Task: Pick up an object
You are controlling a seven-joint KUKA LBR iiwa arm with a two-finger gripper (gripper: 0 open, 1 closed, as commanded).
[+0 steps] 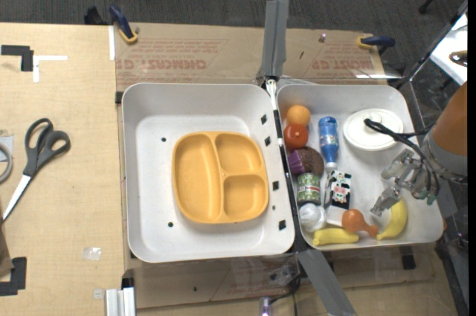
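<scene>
Two shallow white bins sit side by side on a pale wooden tabletop (67,233), each with smooth, rounded plastic walls.

The left bin (141,181) holds one thing — a glossy yellow-orange tray (221,177), rounded at the corners and split into three compartments.

The right bin (424,229) is crowded. Along its left wall, from back to front: a round orange (298,114) touching a red fruit (295,134), a dark purple lump (306,159), a green-labelled can (309,189) and a clear domed lid (309,215). Beside these lies a blue bottle (328,137) with a white cap, and a small black-and-white carton (340,189). A white disc-shaped lid (374,130) sits at the back, with a black cable across it.

At the front wall lie a yellow banana (335,236), an orange pear-shaped toy (356,219) touching it, and a second, curved banana (395,221).

The arm comes in from the right, its orange band at the frame edge. The metal gripper (387,201) is down inside the right bin, its fingers (381,204) pointing toward the curved banana and just beside its upper end. The fingers look slightly parted, with nothing seen between them.

On the tabletop to the left lie scissors (36,155) with black handles. Brown cardboard (186,58) lies behind the bins, held by blue clamps.
</scene>
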